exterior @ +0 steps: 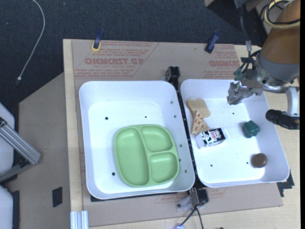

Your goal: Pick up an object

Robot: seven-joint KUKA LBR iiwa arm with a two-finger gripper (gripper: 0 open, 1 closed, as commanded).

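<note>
Camera view, looking down at a slant on a tabletop (143,56) carrying two white bins side by side. Left bin (95,128): holding a green divided plate (146,154) with three compartments, lying flat toward the near side. Right bin (228,171): holding a tan wedge-shaped piece (198,114) close to the left wall, a small black-and-white carton (211,137) just beside and below it, a teal block (250,128) toward the right wall, and a brown round piece (259,160) near the front right corner, well apart from the carton. Grey arm reaching in from the right, pincer (237,94) hanging over the far part of the right bin, above bare floor, gripping nothing; open or closed: cannot tell.
</note>
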